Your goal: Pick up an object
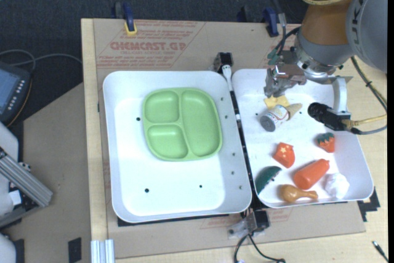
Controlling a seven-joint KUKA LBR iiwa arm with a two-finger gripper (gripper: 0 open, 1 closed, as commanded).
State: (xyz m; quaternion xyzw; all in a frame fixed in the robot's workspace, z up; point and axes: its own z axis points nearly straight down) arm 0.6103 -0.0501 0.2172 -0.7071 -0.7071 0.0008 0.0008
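- The gripper point(277, 88) hangs over the far part of the right bin point(249, 101). I cannot tell whether its jaws are apart or together, and nothing is seen between them.
- A small can point(274, 116) lies on its side in the right bin, just in front of the gripper. Its long axis runs from near-left to far-right, and its grey end faces near-left.
- A yellow wedge point(277, 101) lies between the can and the gripper, touching or almost touching the can's far side. A pale cone point(295, 109) sits just right of the can.
- Nearer in the same bin, apart from the can, are a red piece point(284, 154), a strawberry point(327, 142), a carrot point(311, 173), a white wad point(337, 183), a drumstick point(297, 194) and a dark green piece point(266, 177).
- The space left of the can, up to the bin wall, is bare.
- The left bin point(123, 132) holds a green divided plate point(183, 124), lying flat and well apart from the can.
- Both bins rest side by side on the table point(92, 132).
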